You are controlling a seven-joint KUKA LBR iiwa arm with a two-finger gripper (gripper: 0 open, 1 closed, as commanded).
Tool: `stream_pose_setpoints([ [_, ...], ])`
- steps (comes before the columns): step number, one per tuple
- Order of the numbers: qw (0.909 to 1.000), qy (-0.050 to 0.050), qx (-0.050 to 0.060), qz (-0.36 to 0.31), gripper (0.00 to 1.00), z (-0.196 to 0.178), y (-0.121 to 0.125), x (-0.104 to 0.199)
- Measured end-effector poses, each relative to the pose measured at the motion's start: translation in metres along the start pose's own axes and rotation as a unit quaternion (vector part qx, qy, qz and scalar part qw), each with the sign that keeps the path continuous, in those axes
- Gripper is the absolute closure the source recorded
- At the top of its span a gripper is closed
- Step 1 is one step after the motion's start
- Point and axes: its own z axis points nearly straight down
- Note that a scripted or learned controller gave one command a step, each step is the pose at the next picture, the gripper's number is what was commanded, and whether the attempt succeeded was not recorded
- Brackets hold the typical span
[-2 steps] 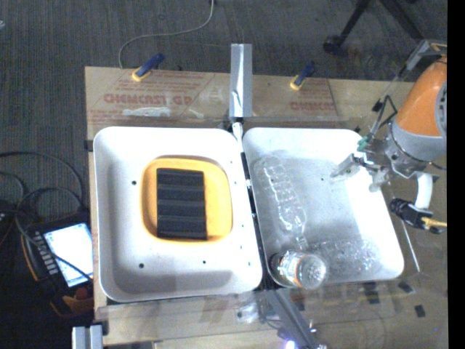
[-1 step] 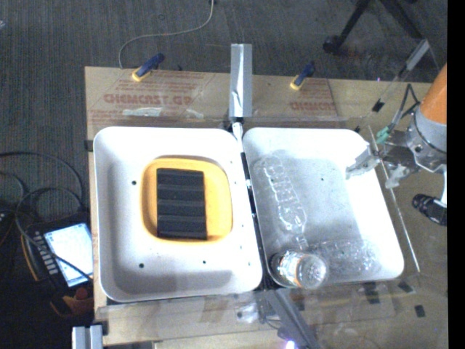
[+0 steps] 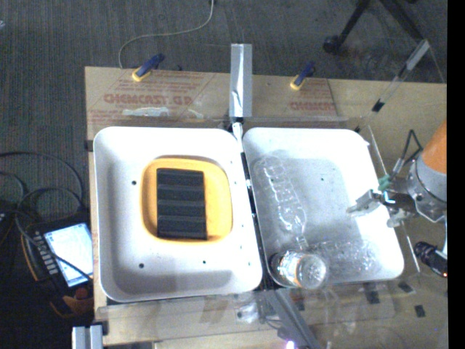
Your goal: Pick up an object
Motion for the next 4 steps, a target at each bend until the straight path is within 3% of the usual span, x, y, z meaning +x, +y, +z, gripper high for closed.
stream_pose_setpoints([
  [1, 0.9999, 0.000, -0.008, 0.009, 0.00, 0.102, 0.006, 0.042],
  [2, 0.9970, -0.001, -0.001, 0.077, 0.00, 0.069, 0.120, 0.057],
  [3, 0.9987, -0.001, -0.001, 0.050, 0.00, -0.025, 0.110, 0.032],
  [4, 0.9969, -0.001, 0.000, 0.078, 0.00, 0.019, 0.050, 0.030],
])
